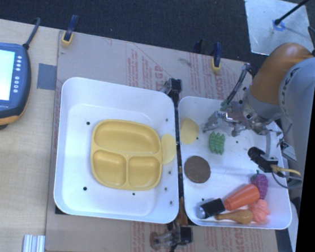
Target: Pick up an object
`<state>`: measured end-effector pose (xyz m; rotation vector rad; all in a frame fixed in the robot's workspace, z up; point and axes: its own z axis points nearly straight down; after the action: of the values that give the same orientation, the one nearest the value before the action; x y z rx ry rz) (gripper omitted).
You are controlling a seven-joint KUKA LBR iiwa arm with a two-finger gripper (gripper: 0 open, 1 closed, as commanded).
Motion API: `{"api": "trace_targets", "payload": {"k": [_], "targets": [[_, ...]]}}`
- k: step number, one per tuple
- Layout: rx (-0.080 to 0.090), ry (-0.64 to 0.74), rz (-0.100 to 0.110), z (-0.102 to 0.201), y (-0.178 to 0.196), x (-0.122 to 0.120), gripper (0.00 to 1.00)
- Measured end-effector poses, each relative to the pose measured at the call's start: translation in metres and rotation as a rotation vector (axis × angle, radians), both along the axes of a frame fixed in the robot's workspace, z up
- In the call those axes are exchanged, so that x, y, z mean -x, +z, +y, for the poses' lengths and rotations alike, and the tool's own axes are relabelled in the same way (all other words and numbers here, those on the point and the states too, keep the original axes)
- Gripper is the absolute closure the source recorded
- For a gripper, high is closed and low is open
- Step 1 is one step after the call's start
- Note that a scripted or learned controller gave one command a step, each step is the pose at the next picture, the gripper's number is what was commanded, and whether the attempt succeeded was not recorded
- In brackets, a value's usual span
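Arm bent low over the right bin [282, 221], its gripper [226, 124] above a green ridged toy [217, 142].

Camera view: the grey arm with its orange band enters from the right and reaches down toward the bin's upper left; whether the gripper is parted or closed cannot be told. The green toy lies just below it. Also in that bin: a pale yellow piece [189, 131], a brown disc [197, 169], purple grapes [260, 183], an orange carrot [241, 197]. The left bin [76, 141] holds a yellow divided plate [127, 153]. The bins sit on cardboard [125, 61] clamped to a wooden bench [3, 178]; a teach pendant [0, 85] lies at left.
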<state>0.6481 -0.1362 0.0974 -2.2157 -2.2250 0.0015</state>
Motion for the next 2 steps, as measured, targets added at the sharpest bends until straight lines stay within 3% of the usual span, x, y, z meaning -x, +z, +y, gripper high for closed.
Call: {"api": "trace_targets", "payload": {"k": [1,2], "targets": [[0.001,0.000,0.002,0.002,-0.006,0.024,0.00],[0.001,0.001,0.003,0.002,0.005,0.024,1.00]]}}
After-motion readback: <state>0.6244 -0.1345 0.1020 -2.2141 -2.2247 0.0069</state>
